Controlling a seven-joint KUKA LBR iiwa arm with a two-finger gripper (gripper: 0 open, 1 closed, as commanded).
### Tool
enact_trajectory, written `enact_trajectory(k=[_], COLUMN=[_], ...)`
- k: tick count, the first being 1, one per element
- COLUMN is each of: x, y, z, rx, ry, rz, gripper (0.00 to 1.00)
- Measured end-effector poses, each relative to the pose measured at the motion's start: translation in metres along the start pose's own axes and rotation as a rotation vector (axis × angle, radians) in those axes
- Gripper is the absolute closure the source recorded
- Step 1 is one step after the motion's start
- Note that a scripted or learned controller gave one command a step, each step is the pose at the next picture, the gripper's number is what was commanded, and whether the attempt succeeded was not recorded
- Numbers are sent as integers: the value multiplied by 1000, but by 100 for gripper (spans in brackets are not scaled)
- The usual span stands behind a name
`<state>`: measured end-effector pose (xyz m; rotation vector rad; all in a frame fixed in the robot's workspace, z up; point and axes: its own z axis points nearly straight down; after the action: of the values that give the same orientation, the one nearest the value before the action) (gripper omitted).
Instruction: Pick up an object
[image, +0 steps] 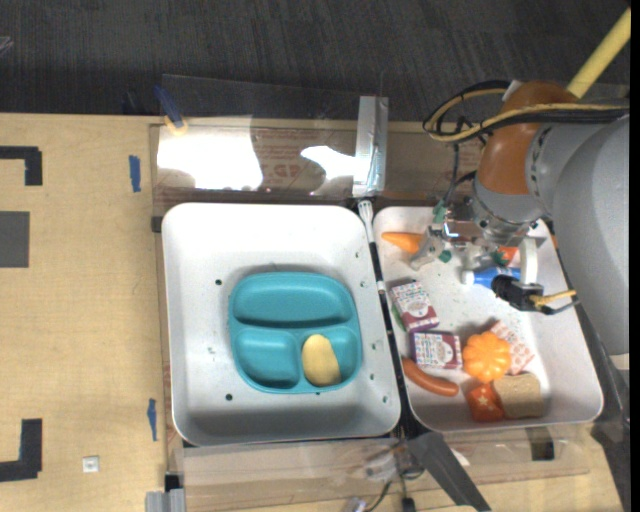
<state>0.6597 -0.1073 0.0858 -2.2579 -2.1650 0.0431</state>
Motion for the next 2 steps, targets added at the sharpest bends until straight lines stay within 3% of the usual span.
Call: enact_trajectory(k=[2], x=[7], y=[-4], z=[1], rx=[26], ry=[10], rz=[308], gripper=[0])
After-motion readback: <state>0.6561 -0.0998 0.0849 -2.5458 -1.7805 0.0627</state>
